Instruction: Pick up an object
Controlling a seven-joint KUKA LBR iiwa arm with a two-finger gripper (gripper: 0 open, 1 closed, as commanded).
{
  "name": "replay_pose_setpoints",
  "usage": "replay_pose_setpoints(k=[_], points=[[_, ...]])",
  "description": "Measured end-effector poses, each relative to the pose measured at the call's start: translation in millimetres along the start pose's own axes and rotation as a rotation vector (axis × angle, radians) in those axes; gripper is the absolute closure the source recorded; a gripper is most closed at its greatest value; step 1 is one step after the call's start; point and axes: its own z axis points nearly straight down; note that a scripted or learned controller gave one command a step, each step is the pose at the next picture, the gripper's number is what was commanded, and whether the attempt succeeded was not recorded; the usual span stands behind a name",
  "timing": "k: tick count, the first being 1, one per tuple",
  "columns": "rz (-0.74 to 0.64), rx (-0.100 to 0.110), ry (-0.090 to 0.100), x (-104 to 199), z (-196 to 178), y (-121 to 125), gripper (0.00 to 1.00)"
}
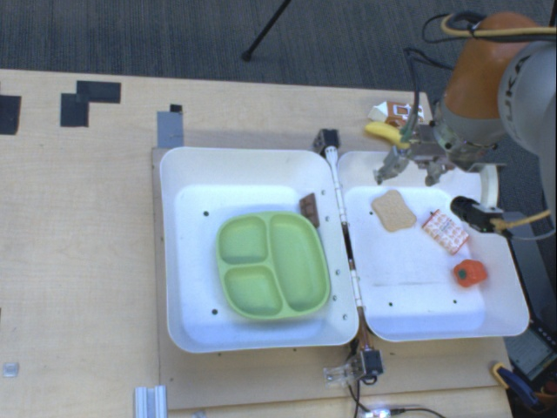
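Note:
In the right bin (435,320) lie a tan slice of toast (393,210), a red-and-white packet (445,231) and a small orange-red fruit (469,273). My gripper (406,177) hangs over the bin's far edge, just behind the toast. It is open, its fingers spread wide with nothing between them. In the left bin (187,233) a green divided plate (271,265) rests, and a small brown piece (308,205) lies against the bin's right wall.
A yellow banana (383,131) and a small white-and-brown packet (396,111) lie on the bench behind the right bin, close to the gripper. A black clamp (327,139) sits at the far end of the ridge between the bins.

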Motion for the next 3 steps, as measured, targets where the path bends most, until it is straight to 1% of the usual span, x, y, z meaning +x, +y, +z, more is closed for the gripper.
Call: replay_pose_setpoints(k=[1, 2, 3], points=[[0.003, -0.003, -0.001, -31, 102, -52, 0.00], [0.004, -0.003, -0.002, -71, 7, -98, 0.00], [0.004, -0.005, -0.001, -39, 101, -129, 0.00]])
